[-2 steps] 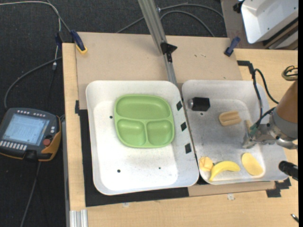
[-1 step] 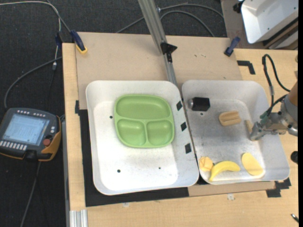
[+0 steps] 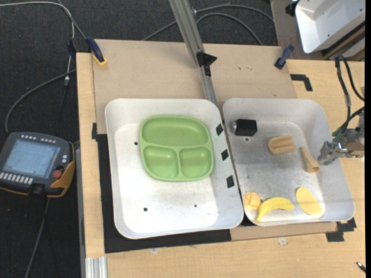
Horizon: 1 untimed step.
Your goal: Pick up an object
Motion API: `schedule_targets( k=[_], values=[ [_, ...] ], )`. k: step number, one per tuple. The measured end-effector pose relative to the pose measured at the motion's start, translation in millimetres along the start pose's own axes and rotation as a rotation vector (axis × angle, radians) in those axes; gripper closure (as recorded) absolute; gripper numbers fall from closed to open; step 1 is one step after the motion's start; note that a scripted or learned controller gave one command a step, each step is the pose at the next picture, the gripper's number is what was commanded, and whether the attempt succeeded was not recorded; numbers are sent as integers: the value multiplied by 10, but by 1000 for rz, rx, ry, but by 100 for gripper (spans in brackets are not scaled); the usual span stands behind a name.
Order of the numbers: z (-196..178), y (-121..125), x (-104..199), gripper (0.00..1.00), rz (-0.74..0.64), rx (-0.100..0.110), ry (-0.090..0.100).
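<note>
My gripper (image 3: 335, 148) hung at the right bin's (image 3: 324, 120) right edge, just beside the wooden stick (image 3: 309, 159), grip state impossible to tell.

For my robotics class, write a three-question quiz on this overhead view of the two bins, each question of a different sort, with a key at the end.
1. True or false: the green divided plate lies in the left bin.
2. Multiple choice: which thing lies nearest the front rim of the right bin? A) the black block B) the banana C) the tan wooden block
3. Fill in: the gripper sits at the right bin's ____ edge, beside a slim wooden stick.

Key: 1 true; 2 B; 3 right.
</note>
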<state>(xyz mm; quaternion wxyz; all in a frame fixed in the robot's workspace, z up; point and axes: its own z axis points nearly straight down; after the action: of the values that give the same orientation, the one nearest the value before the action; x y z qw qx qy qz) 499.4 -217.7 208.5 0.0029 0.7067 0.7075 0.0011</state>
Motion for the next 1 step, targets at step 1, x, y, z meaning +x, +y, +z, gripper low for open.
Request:
schedule_targets(
  k=[1],
  values=[
    [-374, 17, -4, 100, 0, 0, 0]
  ],
)
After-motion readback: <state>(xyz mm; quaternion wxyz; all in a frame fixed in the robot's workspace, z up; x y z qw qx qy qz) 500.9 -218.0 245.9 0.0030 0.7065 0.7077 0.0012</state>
